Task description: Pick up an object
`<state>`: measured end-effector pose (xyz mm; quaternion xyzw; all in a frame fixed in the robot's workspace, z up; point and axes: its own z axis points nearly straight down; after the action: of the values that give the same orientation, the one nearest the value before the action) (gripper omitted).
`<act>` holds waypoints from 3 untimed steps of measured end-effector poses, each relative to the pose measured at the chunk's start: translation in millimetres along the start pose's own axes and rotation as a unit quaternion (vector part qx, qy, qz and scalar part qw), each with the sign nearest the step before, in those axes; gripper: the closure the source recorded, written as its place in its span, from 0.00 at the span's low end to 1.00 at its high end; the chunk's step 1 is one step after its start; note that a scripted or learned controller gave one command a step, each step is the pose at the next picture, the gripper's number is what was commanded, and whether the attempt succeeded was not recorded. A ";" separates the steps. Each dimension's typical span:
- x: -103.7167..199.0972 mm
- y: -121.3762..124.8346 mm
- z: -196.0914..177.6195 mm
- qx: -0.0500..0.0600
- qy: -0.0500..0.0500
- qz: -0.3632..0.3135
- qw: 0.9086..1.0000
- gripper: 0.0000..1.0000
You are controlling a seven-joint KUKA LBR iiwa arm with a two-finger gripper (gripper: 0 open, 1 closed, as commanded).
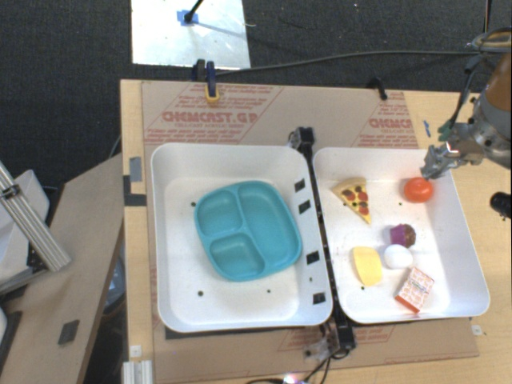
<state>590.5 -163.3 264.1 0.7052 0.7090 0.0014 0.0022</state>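
Observation:
In the right bin (462, 229) lie a pizza slice (354, 198), an orange-red ball (417, 189), a purple piece (403, 234), a white egg (398, 256), a yellow block (368, 266) and a red-and-white carton (415, 289). My gripper (436, 164) hangs over the bin's far right corner, just above and to the right of the orange-red ball. It is close to the ball, and I cannot tell if it touches. Nothing shows held in it.
The left bin (172, 214) holds a teal divided plate (246, 230). A black-clipped divider (314, 230) separates the two bins. Cardboard sheet (240, 114) lies beneath both. A cable (320, 56) runs across the dark floor behind the bench.

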 end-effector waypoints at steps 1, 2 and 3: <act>42.9 -6.0 2.7 0.002 0.001 -0.001 1.000 1.00; 96.4 -20.0 18.7 0.003 0.002 -0.002 1.000 1.00; 151.3 -23.9 18.6 0.002 0.001 -0.002 1.000 1.00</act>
<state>565.9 -12.2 245.2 0.7036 0.7106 0.0011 -0.0002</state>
